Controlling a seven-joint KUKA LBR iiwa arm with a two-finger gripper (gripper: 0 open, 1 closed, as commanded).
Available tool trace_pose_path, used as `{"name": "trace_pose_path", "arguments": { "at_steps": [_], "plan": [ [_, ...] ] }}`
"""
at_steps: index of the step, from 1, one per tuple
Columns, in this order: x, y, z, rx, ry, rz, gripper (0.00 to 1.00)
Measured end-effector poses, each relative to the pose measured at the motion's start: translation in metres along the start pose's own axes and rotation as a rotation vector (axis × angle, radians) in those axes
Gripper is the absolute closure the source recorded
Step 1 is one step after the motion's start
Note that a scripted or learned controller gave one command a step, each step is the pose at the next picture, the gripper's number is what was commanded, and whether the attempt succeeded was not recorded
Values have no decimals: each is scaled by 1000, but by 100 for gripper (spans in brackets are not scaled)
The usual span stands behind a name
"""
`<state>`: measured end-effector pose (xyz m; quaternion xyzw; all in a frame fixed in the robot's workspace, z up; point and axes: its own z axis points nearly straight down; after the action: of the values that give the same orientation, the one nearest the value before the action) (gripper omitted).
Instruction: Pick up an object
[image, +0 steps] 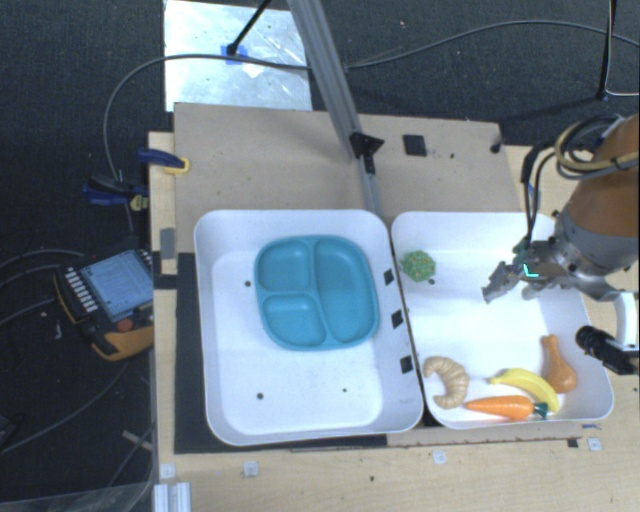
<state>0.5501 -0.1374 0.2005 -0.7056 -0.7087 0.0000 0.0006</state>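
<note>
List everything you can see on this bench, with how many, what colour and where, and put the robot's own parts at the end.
Bins: 2, white, side by side on the bench.
Divided plate: 1, blue, in the left bin.
Broccoli: 1, green, upper left of the right bin.
Croissant: 1, tan, lower left of the right bin.
Banana: 1, yellow, near the right bin's lower edge.
Carrot: 1, orange, just below the banana.
Drumstick: 1, orange-brown, lower right of the right bin.
Clamps: 2, blue and yellow, at the bench's left edge.
Handheld controller: 1, on the floor at left.
Arm: 1, grey and orange, from the right.
Gripper: 1, over the right bin.
</note>
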Motion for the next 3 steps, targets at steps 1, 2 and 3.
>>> {"name": "trace_pose_path", "arguments": {
  "at_steps": [1,2,3],
  "plan": [
    [0,1,-1,-2,0,0,0],
    [-4,6,59,2,0,4,0],
    [-3,5,112,2,0,4,0]
  ]
}}
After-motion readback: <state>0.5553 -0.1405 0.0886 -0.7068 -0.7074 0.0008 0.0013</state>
